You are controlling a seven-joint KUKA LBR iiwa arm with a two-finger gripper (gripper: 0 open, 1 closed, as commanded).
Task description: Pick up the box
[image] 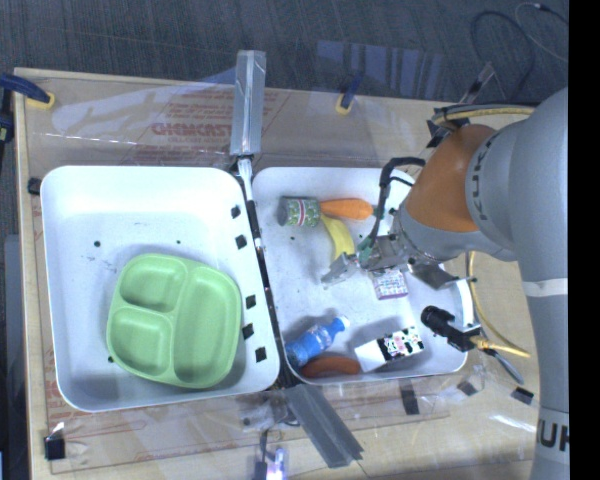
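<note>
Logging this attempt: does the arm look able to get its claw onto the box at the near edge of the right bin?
Probably yes. The box lies uncovered, its top exposed, just below the claw. The blue bottle and a brownish item crowd its left end.

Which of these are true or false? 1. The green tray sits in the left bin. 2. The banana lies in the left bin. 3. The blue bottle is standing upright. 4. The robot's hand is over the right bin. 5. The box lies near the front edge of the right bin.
1. True: the green tray sits in the left bin.
2. False: the banana lies in the right bin, beside a carrot.
3. False: the blue bottle lies on its side.
4. True: the hand is over the right bin.
5. True: the box lies there, apart from the hand.
</note>
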